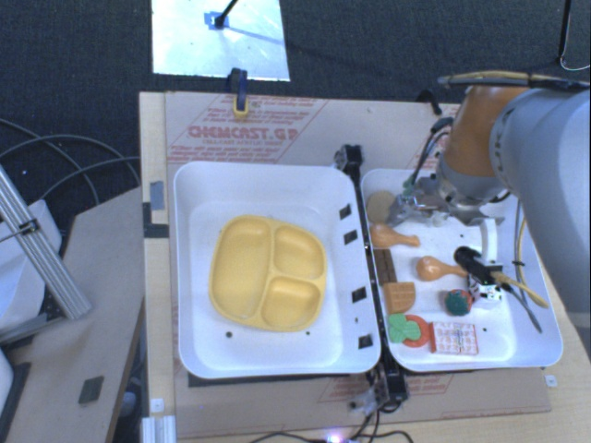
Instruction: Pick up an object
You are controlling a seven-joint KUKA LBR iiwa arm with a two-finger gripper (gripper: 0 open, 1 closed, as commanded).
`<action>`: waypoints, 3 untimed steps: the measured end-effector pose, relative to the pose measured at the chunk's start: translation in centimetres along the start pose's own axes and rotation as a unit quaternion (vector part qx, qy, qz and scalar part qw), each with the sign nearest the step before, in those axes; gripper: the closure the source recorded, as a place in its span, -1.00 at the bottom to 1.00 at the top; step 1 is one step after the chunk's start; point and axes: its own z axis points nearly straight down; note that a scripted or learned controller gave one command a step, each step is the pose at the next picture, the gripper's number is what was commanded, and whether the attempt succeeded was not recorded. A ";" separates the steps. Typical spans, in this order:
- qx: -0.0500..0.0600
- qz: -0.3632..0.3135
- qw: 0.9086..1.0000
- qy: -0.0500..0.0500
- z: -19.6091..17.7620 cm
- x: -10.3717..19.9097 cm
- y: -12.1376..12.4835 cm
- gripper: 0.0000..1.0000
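Gripper: the gripper [406,210] hangs over the far left part of the right bin [531,335], just above the objects lying there.
Grip state: cannot tell whether it is open or closed, and nothing can be seen held in it.
Nearest objects: a pale round disc [378,205] lies just left of the gripper, against the bin's left wall. A tan drumstick-shaped toy [393,238] lies just in front of the gripper, its thick end toward the wall.
Look of the toy: smooth, matt, light brown, with a bulb at one end that narrows to a short handle.
Other objects in the right bin: a second drumstick toy [440,268], more orange, lies near the middle. A dark brown strip [384,266] runs along the left wall, with a tan block [400,296] below it. A green and red flat piece [407,330] lies at the near left corner, touching a red-printed card [454,340]. A small dark green ball [457,301] sits just above the card.
Left bin: the left bin [199,275] holds a yellow divided tray [268,270], lying flat.
Hidden: the arm [540,146] covers the far right corner of the right bin, and the gripper's body overlaps part of the disc.
Hard to make out: the print on the card and the red mark on the ball are too small to read.
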 end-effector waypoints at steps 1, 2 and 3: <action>0.011 0.005 1.000 0.011 0.3 -4.0 -7.3 -1.00; 0.010 0.003 1.000 0.012 0.2 -3.1 -14.2 -1.00; 0.007 0.000 1.000 0.012 0.1 1.1 -13.2 -1.00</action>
